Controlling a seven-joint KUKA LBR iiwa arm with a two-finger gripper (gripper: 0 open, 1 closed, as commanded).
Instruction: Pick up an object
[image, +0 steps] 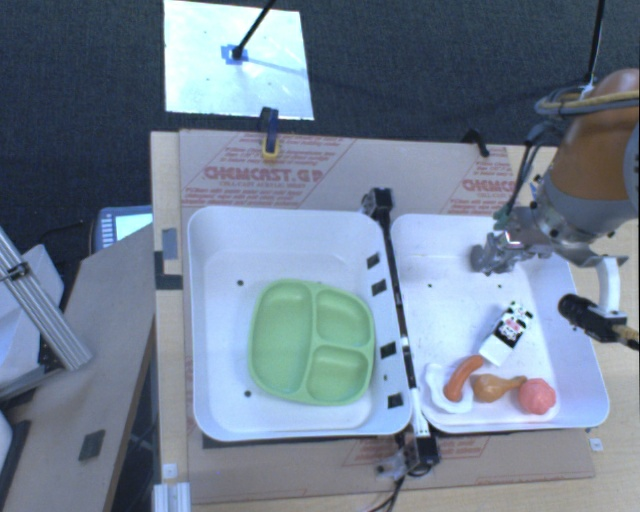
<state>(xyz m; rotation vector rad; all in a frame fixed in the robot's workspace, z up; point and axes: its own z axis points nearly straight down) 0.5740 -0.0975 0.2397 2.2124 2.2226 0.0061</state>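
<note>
Reaching in from the right, the 1 grey arm (590, 150) with its orange band carries the gripper (492, 254) low over the upper part of the right bin (440, 240). How wide the jaws stand cannot be told from this angle, and nothing shows between them.

2 shallow white bins sit side by side on the surface (300, 170), touching along a dark seam down the middle. The left bin (215, 300) holds 1 thing: a pale green divided plate (311, 342) with 3 compartments, lying flat near the bin's middle and lower part.

The right bin holds 5 things, all gathered toward its near edge, well apart from the gripper. 1 small white bottle with black markings (507, 333) lies tilted, its dark end pointing up and right. Below it, in a row along the near wall, lie 1 orange sausage-shaped piece (462, 376), 1 tan drumstick-shaped piece (495, 386) and 1 pink rounded piece (537, 397). The sausage rests on 1 small white scrap (436, 383) at the bin's lower left corner. The drumstick touches the sausage on 1 side and sits just beside the pink piece on the other.

1 yellow clamp (270, 145) grips the surface's far edge.
</note>
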